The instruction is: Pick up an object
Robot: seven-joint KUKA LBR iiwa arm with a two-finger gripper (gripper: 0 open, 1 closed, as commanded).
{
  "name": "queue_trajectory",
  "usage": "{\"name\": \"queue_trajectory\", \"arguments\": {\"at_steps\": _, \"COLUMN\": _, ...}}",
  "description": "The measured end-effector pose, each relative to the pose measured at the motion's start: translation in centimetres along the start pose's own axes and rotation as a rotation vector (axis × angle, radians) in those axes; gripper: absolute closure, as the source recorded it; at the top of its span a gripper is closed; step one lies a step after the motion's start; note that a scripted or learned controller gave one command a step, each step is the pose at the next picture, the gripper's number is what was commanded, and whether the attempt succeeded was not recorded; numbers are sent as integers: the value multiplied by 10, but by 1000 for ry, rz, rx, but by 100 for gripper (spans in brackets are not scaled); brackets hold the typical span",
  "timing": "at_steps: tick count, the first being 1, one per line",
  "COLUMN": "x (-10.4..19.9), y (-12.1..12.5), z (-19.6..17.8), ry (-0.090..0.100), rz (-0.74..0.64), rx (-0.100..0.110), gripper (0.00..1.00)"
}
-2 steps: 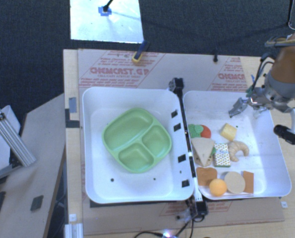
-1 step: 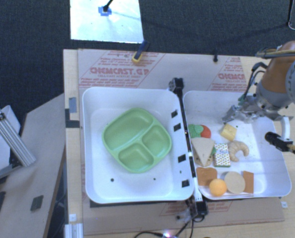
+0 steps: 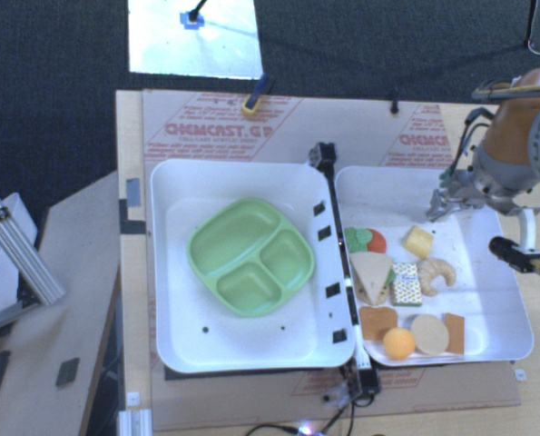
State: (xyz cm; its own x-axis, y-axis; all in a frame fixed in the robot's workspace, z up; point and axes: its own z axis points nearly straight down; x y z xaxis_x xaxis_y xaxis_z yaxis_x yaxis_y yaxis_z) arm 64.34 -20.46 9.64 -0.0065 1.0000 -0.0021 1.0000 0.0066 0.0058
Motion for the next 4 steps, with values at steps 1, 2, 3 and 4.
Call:
{"name": "queue_trajectory", "arguments": {"at_steps": 1, "x": 6, "y": 10, "z": -54, "ry": 1, "rz": 1, "rx": 0, "gripper": 100}}
{"name": "queue_trajectory", "arguments": {"at_steps": 2, "x": 13, "y": 15, "z": -114, "ry": 1, "rz": 0, "rx": 0, "gripper": 100}}
{"name": "queue_trajectory", "arguments": {"at_steps": 3, "x": 13, "y": 17, "z": -129, "ry": 2, "rz": 1, "rx": 2, "gripper": 100}}
{"name": "queue_trajectory", "arguments": {"at_steps": 4, "x": 52, "y": -10, "z": -121, "ry": 3, "rz": 0, "rx": 6, "gripper": 100}}
